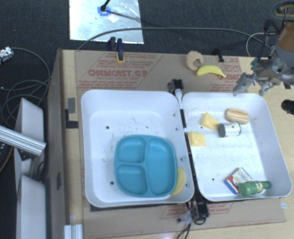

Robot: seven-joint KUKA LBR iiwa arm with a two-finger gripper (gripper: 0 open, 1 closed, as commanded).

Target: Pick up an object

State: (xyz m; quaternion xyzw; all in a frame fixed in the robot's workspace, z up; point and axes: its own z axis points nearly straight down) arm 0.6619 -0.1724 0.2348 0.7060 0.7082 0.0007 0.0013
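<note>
Gripper (255,82) parked high over the far rim of the right bin (276,148), fingers spread apart, nothing between them; reads as a staging pose before a descent, no object chosen yet by contact

Left bin (102,108) carries a blue divided plate (146,166) laid flat toward its near side, a yellow piece (181,179) tucked against the plate's right edge

Right bin holds the likely candidates, loose and mostly apart, so there is room for fingers around each: green bottle (253,187) on its side in the near corner, lying across a small printed box (236,179); tan bread roll (237,115) closest to the gripper; small grey-and-white can (229,129) tipped over just beside it; two yellow wedges (209,121)

Banana (211,71) lies outside on the bench, beyond the bins
</note>
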